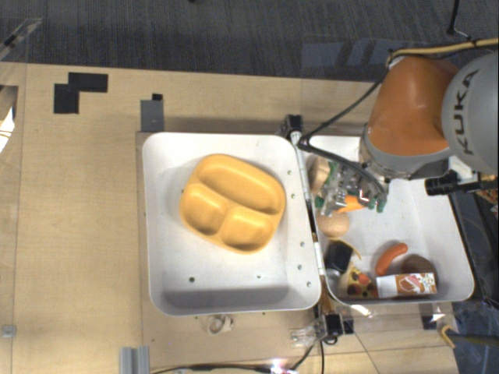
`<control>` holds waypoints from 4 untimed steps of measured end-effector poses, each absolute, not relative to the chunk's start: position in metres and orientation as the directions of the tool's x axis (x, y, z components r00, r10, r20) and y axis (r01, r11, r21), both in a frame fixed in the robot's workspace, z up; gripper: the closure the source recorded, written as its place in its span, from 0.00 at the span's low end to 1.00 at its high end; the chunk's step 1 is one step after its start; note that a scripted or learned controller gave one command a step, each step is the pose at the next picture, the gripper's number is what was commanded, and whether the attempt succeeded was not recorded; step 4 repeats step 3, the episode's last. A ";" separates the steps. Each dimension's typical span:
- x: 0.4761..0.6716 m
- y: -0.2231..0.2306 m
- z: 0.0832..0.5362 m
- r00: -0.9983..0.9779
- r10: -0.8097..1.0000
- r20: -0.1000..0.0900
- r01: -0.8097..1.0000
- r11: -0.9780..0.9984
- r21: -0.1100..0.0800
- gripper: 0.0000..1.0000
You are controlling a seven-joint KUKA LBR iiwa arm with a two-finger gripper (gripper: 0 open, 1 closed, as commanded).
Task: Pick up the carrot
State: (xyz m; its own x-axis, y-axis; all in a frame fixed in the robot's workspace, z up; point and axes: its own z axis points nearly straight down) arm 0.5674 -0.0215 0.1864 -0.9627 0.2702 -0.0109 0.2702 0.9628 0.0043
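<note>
We begin at the left bin (156,232), where a yellow divided tray (232,201) lies upside down near the middle; nothing there concerns us, so we leave it alone.

Moving right across the shared rim, we come to the right bin (452,232). Along its left wall we see a pale roll (318,176) near the far corner, then a tan potato (335,225) lower down, then a dark object (338,254) towards the near left corner. The gripper (352,192) hangs low over the far left part of this bin, and a small orange piece (355,202) shows at its tip. We judge this to be the carrot, though the gripper's frame hides most of it. Whether the gripper is wide, narrow or holding it, we cannot tell.

To do this step well, we want the grip centred on the carrot's body and clear of the potato just beside it, then a straight, slow lift so nothing snags the bin's left wall.

Further right, near the bin's near edge, we see a red sausage (391,256) and a red-labelled bottle (405,284) on its side. Both sit well apart from the gripper.
</note>
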 end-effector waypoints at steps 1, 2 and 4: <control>0.527 -0.006 0.186 -0.979 0.203 -0.008 0.203 0.979 0.003 1.00; 0.488 0.023 0.185 -0.972 0.233 -0.006 0.233 0.972 0.004 1.00; 0.492 0.023 0.197 -0.973 0.232 -0.015 0.232 0.973 0.007 1.00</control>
